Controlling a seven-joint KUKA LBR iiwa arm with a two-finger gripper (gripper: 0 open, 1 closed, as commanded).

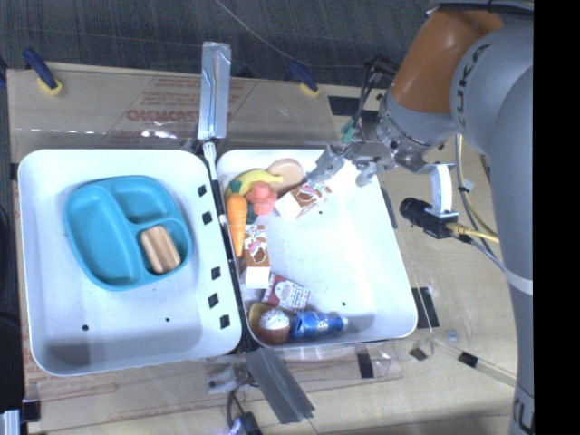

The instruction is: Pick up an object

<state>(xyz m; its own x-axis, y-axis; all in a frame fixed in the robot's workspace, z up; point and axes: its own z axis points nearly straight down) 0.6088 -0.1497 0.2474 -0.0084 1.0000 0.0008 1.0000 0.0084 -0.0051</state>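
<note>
Your gripper (pixel 319 178) sits over the back of the right bin (pixel 385 243), tips right at a small white-and-red packet (pixel 304 201) that looks pinched and tilted between the fingers, so I'd call this the grasp/lift step. The packet is just right of the carrot (pixel 236 222), beside the banana (pixel 251 181) and the pink piece (pixel 263 198), with more clutter along that bin's left and front walls. Next move is a straight lift clear of the carrot pile; I'd guess the hold is marginal, so confirm it comes up with the fingers.
</note>
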